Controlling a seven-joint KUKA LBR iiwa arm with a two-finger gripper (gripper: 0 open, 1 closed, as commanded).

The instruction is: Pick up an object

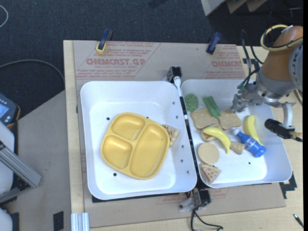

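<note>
The right bin holds several toy foods: two green pieces, two toast slices, a curved yellow banana, a second banana, a blue bottle, a round cracker and a triangular sandwich piece. My gripper hangs low over the far part of this bin, just beyond the right toast slice and left of the second banana. I see nothing held in it.
The left bin bears a yellow divided plate with a small triangular cracker at its right edge. The grey arm with its orange band comes in over the right bin's far right corner. A black clip sits between the bins.
</note>
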